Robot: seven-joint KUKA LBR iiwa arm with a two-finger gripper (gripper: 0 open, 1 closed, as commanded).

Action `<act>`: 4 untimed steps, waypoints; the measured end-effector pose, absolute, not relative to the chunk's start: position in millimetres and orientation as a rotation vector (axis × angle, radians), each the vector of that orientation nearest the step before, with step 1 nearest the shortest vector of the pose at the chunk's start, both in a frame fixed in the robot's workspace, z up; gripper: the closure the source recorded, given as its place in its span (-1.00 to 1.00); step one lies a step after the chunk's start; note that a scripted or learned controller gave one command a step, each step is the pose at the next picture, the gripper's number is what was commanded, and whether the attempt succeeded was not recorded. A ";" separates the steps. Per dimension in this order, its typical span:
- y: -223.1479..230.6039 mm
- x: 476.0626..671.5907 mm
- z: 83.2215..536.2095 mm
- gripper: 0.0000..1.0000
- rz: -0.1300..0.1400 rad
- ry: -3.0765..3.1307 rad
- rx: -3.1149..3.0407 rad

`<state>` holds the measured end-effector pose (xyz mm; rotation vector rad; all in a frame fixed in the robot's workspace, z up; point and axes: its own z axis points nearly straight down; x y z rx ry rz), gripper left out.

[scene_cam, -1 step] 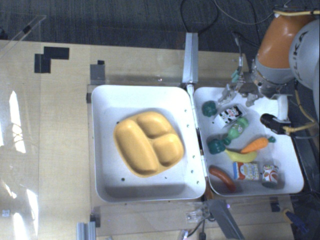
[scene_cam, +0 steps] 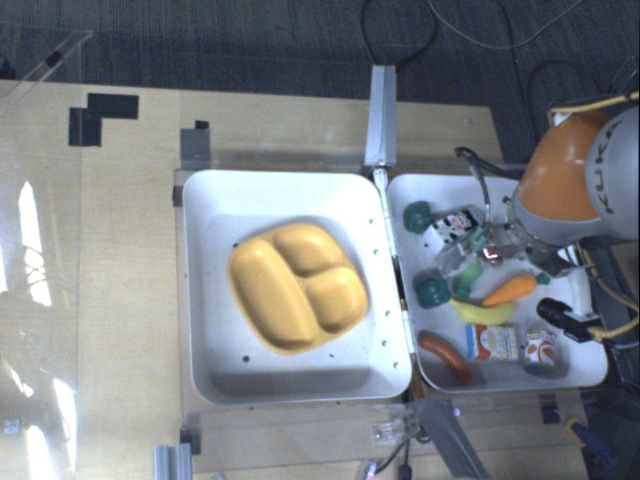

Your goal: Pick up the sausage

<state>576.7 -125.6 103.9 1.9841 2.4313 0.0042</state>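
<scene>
The sausage (scene_cam: 443, 356) is a reddish-brown link lying at the front left corner of the right bin (scene_cam: 590, 370), close to the bin's near wall. My gripper (scene_cam: 474, 252) hangs over the middle of that bin, above a green item (scene_cam: 466, 285) and beside the carrot (scene_cam: 510, 290). It is well behind the sausage and apart from it, with nothing of the sausage in it. The orange band of the arm (scene_cam: 560, 173) sits at the right edge.
The right bin also holds a banana (scene_cam: 482, 311), two teal pieces (scene_cam: 417, 216) (scene_cam: 432, 291), a small carton (scene_cam: 493, 342) and a can (scene_cam: 541, 352). The left bin (scene_cam: 210, 368) holds a large yellow bun-shaped lump (scene_cam: 297, 285). A metal divider (scene_cam: 381, 118) stands between the bins.
</scene>
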 end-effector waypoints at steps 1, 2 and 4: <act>-46.7 546.1 186.0 -1.00 0.007 2.285 2.150; 39.9 495.5 184.5 -1.00 0.004 2.256 2.186; 38.2 487.3 184.4 -1.00 0.004 1.915 2.489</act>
